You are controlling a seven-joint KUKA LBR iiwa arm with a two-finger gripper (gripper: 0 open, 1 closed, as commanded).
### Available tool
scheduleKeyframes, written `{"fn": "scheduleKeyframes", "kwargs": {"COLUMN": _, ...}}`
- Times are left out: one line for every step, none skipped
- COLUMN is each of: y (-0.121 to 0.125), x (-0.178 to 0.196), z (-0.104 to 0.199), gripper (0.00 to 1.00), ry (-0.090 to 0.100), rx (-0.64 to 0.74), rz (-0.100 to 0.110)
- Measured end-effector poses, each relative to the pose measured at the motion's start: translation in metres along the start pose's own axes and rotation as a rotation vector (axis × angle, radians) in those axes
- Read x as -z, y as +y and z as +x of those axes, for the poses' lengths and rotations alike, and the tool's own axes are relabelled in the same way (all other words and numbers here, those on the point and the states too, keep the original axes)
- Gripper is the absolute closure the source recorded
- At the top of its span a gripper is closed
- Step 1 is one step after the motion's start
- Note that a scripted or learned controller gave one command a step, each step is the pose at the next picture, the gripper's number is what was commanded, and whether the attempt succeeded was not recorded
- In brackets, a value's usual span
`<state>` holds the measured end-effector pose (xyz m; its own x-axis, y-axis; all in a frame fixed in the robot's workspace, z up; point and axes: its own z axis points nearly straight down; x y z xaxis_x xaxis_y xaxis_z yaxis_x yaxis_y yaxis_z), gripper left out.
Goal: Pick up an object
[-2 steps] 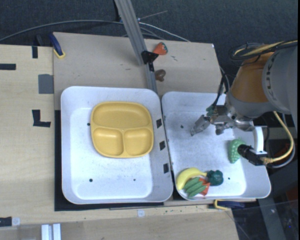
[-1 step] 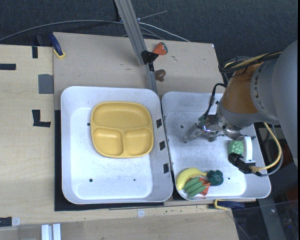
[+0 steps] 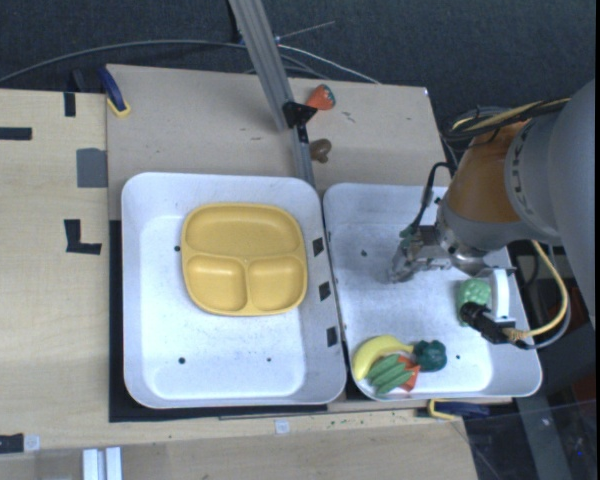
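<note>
A: We've got the gripper (image 3: 408,265) low over the right bin (image 3: 365,208), mid-floor, a bit toward its far half. Nothing between the fingers that we can see. Open or closed, we can't tell from this angle; the wrist hides most of it.

B: Agreed. Under the tip we see bare white floor only. So where are our candidates?

A: All in the right bin. Yellow banana (image 3: 373,351) at the near edge, left corner. Green bean-like toy (image 3: 390,371) with a bit of red lying against it, dark green piece (image 3: 430,354) just right of those, touching or nearly so. Light green object (image 3: 474,293) sits by the right wall, close under the arm.

B: The yellow divided plate (image 3: 245,258) in the left bin (image 3: 145,298)?

A: Flat and wide, poor fit for two fingers, we judge. Skip it.

B: Then what do we do well here?

A: We'd lift clear first, then move toward the near side. The cluster is tight, so a descent in the middle risks pinching two items or shoving them into the wall. We'd aim for the banana's far end, which looks free, fingers across its narrow width.

B: And the light green one?

A: Closer, but tucked beside the wall and the cable. Less room for the fingers. Second choice.

B: Fine. We confirm something's between the fingers before we call it picked.
</note>
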<state>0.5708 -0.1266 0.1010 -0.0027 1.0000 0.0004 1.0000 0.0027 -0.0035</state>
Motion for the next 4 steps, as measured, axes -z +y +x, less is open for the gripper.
{"fn": "scheduleKeyframes", "kwargs": {"y": -0.001, "x": 0.042, "z": -0.001, "gripper": 1.0, "ry": -0.001, "rx": -0.002, "rz": -0.006}}
{"fn": "scheduleKeyframes", "kwargs": {"y": 0.0, "x": 0.093, "z": 0.01, "gripper": 1.0, "ry": -0.001, "rx": 0.0, "rz": -0.007}}
{"fn": "scheduleKeyframes", "kwargs": {"y": 0.001, "x": 0.146, "z": 0.01, "gripper": 1.0, "ry": -0.002, "rx": -0.001, "rz": -0.009}}
{"fn": "scheduleKeyframes", "kwargs": {"y": -0.007, "x": 0.151, "z": 0.063, "gripper": 1.0, "ry": 0.002, "rx": 0.004, "rz": -0.003}}
